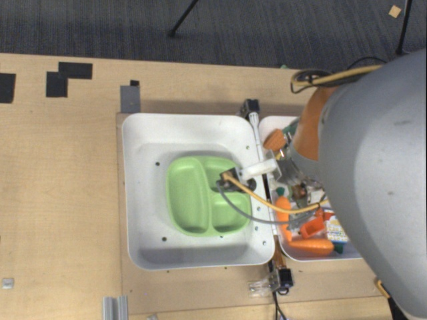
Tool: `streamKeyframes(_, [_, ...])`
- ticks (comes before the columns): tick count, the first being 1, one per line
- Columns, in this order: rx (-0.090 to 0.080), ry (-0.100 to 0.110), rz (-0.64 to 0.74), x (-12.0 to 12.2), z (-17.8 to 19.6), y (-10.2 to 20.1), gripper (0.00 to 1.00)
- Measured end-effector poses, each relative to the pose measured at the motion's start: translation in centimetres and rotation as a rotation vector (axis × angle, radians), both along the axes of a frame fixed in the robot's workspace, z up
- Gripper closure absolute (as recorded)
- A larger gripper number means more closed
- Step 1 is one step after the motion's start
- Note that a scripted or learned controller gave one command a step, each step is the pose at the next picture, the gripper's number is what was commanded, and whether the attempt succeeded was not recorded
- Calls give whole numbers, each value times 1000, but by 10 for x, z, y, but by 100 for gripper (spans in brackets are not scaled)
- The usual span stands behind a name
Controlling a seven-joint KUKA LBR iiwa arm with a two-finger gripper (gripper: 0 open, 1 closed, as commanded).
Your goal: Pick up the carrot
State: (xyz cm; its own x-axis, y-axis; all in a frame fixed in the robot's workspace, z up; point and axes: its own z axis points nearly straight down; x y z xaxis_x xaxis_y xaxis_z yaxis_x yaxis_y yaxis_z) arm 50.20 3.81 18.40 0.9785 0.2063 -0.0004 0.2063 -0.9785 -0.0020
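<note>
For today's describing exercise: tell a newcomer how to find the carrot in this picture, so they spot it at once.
Start at the two white bins and take the right bin, largely covered by the grey arm. Look along its near edge, at the bottom of the clutter. The carrot lies there lengthwise: a long, smooth, plain orange shape, unlike the shorter, mixed-colour items above it.

A green tray [200,195] with 2 sections lies in the left white bin [143,179] on the wooden bench [60,199].
</note>
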Motion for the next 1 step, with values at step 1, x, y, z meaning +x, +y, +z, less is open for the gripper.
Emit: streamKeyframes(1, [0,0,-2,7,0,-11,0])
